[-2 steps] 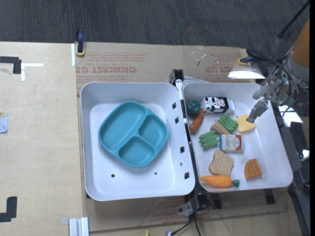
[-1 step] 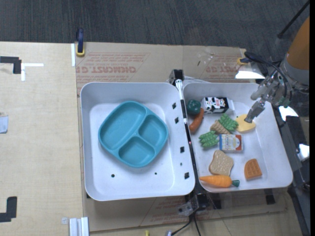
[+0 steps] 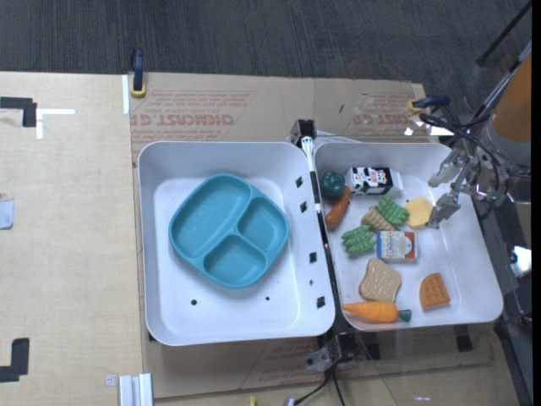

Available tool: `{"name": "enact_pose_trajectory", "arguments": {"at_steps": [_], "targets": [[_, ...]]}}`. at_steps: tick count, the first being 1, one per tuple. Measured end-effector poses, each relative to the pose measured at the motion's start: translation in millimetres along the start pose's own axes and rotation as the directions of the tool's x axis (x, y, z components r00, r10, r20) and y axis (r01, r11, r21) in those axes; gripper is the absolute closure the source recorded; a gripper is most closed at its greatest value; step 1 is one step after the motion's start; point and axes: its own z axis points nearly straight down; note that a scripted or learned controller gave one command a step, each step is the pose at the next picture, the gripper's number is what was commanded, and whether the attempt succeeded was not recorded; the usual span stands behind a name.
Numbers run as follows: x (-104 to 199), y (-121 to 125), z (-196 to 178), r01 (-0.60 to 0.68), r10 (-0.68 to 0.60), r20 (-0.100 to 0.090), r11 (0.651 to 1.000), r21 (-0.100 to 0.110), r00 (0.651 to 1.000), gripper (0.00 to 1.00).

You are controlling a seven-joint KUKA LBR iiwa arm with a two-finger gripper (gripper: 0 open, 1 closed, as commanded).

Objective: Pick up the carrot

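Nearest the lens, at the bottom of the frame, the wooden bench [image 3: 68, 252] spreads widest of all, with a sheet of cardboard [image 3: 220, 112] under the two bins. Next in size is the left bin [image 3: 156, 311], and on its floor lies a teal divided plate [image 3: 228, 229] with three compartments.

Beside it, the right bin [image 3: 473, 307] bears the toy food. The arm [image 3: 511, 112] enters at about three o'clock, its orange band just visible, and its gripper [image 3: 448, 194] hangs over the bin's upper right part. Its fingers stand apart, with nothing between them; one fingertip [image 3: 439, 215] sits just beside a yellow disc [image 3: 418, 211].

Among the smaller pieces, the carrot [image 3: 369, 312] lies on its side along the bin's near wall, at roughly six o'clock within that bin, its green top pointing to three o'clock. From the fingers it lies toward seven o'clock, well apart, with other toys between.

A slice of bread [image 3: 380, 281] sits just above the carrot, a waffle [image 3: 434, 291] is to the carrot's two o'clock, and a small carton [image 3: 396, 245] is above the bread. Green leafy pieces [image 3: 358, 239] lie at nine o'clock of the carton. A cow-patterned milk box [image 3: 370, 179] stands near the bin's far wall, beside a dark green ball [image 3: 332, 183] and a reddish sausage [image 3: 337, 211].
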Motion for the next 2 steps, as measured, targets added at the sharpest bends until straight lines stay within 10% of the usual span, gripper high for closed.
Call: {"name": "enact_pose_trajectory", "arguments": {"at_steps": [2], "targets": [[-24.1, 9.8, 44.7, 0.111, -0.111, 0.002, 0.994, 0.000, 0.994, 0.00]]}}
